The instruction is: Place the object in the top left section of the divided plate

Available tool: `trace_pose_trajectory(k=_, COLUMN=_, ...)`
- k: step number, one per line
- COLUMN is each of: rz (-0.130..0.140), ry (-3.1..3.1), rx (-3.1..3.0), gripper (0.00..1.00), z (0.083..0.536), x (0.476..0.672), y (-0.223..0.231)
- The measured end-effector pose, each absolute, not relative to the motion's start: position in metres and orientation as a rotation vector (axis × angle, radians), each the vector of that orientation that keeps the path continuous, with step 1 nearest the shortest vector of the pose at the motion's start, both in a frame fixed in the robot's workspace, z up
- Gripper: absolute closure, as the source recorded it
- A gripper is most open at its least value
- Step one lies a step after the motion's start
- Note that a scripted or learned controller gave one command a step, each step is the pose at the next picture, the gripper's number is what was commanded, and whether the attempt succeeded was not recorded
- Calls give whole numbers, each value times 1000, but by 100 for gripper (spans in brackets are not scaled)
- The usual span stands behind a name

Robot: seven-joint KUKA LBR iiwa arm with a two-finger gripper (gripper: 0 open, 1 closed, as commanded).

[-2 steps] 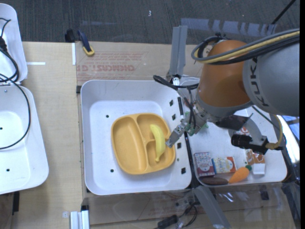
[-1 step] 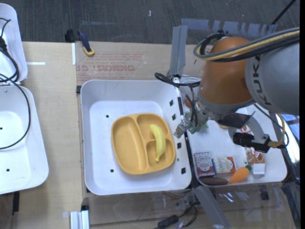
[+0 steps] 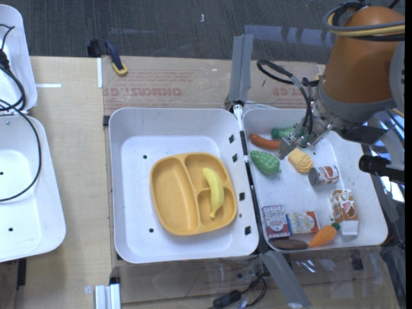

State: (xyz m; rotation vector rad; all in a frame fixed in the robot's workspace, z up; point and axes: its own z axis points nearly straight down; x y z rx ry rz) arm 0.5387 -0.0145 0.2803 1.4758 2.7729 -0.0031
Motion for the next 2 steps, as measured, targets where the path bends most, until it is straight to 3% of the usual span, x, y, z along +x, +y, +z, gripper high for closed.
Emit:
trace_pose_trajectory(k=1, rz=-4, ry=2723, rx=1571, gripper=100, z=196, x=541, y=2)
trace_pose_trajectory(k=2, rz=-4, ry=2517, rx=1878, gripper=100, z=240, x=578, y=-27)
